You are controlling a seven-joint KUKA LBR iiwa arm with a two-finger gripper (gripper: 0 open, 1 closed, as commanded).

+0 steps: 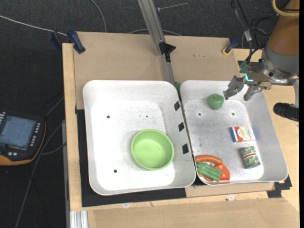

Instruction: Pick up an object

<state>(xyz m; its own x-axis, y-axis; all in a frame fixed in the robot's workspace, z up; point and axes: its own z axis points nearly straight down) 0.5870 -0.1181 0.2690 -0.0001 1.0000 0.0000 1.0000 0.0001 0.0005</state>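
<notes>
Green apple sits in the far part of the right bin, likeliest target since it's nearest the gripper. Fingers are spread open, nothing between them, hovering just right and slightly far of the apple. Best to shift left, centre over it, descend, then close.

The gripper hangs with fingers spread over the right bin, just beside a green ball. A green bowl sits in the left bin.
</notes>
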